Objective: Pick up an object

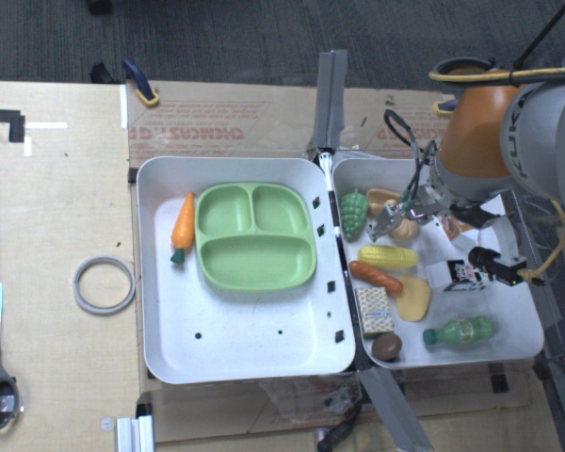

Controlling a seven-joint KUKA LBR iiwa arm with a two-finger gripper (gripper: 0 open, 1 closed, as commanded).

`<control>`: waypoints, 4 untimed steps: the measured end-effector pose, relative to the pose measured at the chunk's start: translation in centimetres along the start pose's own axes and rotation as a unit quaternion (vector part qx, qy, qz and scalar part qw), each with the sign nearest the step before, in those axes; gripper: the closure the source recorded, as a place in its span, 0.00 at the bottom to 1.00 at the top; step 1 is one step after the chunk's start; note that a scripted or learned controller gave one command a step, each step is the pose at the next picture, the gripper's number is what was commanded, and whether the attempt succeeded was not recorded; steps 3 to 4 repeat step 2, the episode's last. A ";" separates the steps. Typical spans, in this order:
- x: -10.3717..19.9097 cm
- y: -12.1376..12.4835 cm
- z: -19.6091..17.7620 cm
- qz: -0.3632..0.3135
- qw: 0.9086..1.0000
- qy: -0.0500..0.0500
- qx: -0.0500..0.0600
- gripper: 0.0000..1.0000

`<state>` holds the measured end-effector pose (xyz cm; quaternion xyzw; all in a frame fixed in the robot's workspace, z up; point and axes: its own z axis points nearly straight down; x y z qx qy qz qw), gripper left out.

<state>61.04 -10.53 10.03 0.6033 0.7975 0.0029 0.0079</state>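
The gripper, its finger state impossible to tell, hangs low in the right bin over the crowded toy food, just above the corn cob, likely its target.

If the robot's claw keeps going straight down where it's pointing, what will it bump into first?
Probably the yellow corn cob. The gripper hangs over the right bin pointing down and a little left, with the corn just below it in the picture. The green bumpy toy sits close beside it, and height is hard to judge, so this is a guess.
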 end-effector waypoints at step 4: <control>4.4 6.1 -13.2 -0.024 1.000 0.004 0.007 1.00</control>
